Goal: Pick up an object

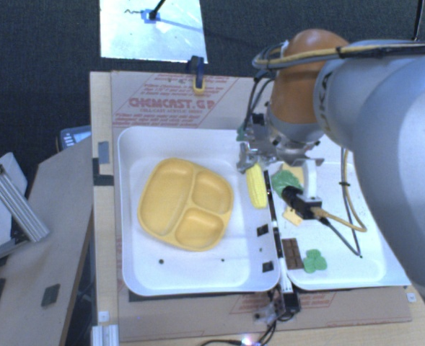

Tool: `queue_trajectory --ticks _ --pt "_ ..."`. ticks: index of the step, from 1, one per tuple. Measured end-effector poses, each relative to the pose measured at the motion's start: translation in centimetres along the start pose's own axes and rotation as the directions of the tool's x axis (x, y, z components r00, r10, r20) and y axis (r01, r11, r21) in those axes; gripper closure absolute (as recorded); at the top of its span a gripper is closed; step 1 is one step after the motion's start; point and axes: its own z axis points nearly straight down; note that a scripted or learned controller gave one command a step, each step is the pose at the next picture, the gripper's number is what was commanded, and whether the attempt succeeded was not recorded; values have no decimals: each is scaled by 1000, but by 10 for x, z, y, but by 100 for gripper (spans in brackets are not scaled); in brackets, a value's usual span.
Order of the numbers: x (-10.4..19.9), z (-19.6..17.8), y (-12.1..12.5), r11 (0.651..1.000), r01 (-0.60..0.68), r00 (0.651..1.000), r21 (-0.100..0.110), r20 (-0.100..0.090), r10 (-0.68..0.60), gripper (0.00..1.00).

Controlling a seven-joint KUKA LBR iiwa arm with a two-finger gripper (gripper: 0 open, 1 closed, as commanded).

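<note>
A yellow corn cob (pixel 256 185) lies lengthwise at the right edge of the left bin (pixel 198 283), just beside the yellow divided plate (pixel 185 203). Across the divider, a green toy (pixel 314 261) (leaf-shaped) lies beside a brown block (pixel 292 253).

The grey arm with its orange band (pixel 342 85) covered the far part of the right shallow white bin (pixel 371 265) and ran off the right edge. A green flat piece (pixel 290 179) lay partly hidden beneath the wrist; its shape was unclear.
</note>
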Motion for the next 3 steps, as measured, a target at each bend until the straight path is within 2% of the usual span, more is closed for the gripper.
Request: queue_trajectory --ticks 1,2,3 --pt "45 0 -49 1000 -3 1000 5 1 3 100" --pt "142 -7 16 1000 1 1000 -5 -2 -1 100" --pt "93 -127 38 1000 -13 1000 -13 1 13 100"
